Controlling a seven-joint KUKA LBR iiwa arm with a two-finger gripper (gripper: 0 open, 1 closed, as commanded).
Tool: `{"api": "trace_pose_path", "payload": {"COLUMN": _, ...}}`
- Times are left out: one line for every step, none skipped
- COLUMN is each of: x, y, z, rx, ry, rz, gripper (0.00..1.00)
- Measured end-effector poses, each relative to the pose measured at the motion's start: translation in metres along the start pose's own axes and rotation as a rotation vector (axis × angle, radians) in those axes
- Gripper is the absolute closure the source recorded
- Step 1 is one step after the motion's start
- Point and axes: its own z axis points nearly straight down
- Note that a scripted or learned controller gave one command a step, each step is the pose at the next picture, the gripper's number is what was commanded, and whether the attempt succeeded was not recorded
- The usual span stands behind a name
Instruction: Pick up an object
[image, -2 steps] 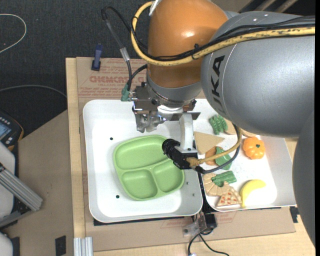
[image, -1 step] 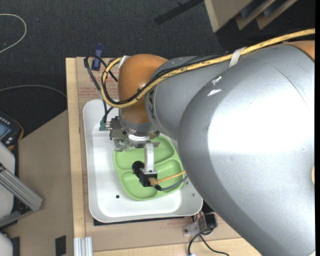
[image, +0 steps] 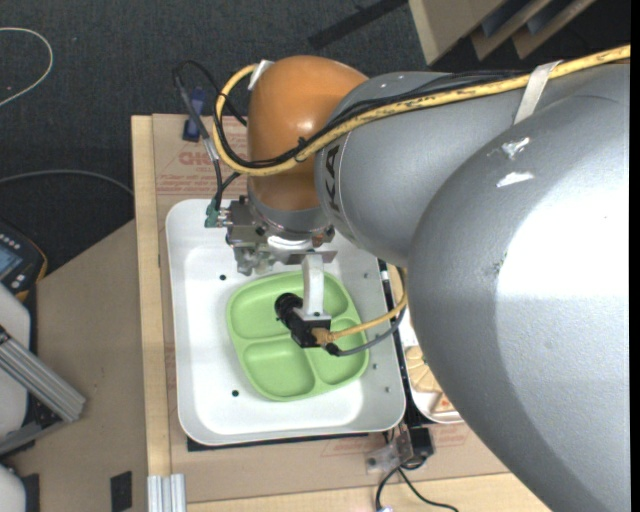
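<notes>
A light green divided plate (image: 262, 345) with three compartments lies flat in the left white bin (image: 198, 340), filling most of its floor. My gripper (image: 265, 255) hangs over the plate's far edge, below the orange band of the wrist. I see nothing held under it. The wrist hides the far part of the plate and the bin's back wall.
The big grey arm covers the right side of the view and nearly all of the right bin (image: 437, 408). In the sliver of that bin that shows lies a tan, patterned thing (image: 424, 376). A brown bench top (image: 160, 300) surrounds the bins.
</notes>
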Motion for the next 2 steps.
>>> {"api": "trace_pose_path", "payload": {"x": -0.031, "y": -0.061, "z": -0.010, "rx": 0.013, "ry": -0.003, "rz": 0.004, "gripper": 1.00}}
{"api": "trace_pose_path", "payload": {"x": -0.021, "y": -0.057, "z": -0.205, "rx": -0.013, "ry": 0.006, "rz": -0.002, "gripper": 1.00}}
